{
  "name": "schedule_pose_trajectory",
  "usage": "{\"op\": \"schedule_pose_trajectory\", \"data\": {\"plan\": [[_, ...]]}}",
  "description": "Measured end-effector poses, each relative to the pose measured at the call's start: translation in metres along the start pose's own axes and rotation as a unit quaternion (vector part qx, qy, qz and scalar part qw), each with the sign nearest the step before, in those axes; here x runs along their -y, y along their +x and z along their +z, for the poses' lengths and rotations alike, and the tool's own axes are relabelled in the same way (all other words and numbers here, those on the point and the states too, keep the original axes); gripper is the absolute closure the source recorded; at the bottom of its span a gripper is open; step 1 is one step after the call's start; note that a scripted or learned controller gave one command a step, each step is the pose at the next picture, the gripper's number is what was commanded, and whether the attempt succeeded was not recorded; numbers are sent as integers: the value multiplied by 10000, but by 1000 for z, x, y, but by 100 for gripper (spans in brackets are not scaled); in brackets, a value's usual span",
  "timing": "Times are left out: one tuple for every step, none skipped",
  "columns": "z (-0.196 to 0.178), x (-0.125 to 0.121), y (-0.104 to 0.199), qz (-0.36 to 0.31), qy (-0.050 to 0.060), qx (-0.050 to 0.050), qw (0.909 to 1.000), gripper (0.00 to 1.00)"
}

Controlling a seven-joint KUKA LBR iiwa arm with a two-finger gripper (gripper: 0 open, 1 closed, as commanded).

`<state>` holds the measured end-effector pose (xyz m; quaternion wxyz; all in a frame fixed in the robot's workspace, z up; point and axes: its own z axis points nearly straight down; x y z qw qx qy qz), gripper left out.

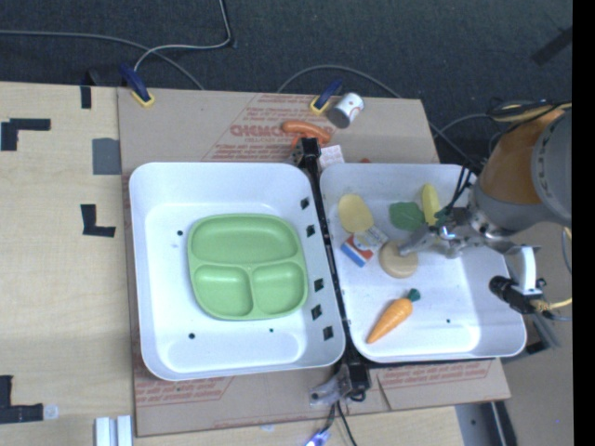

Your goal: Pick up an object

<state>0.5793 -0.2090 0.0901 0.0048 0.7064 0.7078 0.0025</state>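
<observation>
The right bin [465, 337] holds several toy foods. An orange carrot [390, 317] lies near its front. A round beige disc [400, 264] sits mid-bin, with a small red, white and blue piece [359, 247] to its left. Further back are a pale yellow piece [354, 213], a green piece [405, 215] and a yellow piece [429, 202]. My gripper [414, 244] reaches in from the right, low over the bin, its tip just above and right of the beige disc. I see nothing held in it.
The left bin [158, 193] carries a green divided plate [248, 265]. A black divider with clips [321, 249] separates the bins. Behind them on the cardboard lie an orange piece [305, 129] and a small white cylinder [345, 110]. Cables run across the dark floor at the back.
</observation>
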Motion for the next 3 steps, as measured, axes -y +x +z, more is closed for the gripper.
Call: {"op": "schedule_pose_trajectory", "data": {"plan": [[-9, -75, -14, 0, 48, -6, 10000, 0], [5, -90, 80, -7, 41, -22, 10000, 0], [-6, -91, 79, -11, 31, -6, 10000, 100]]}}
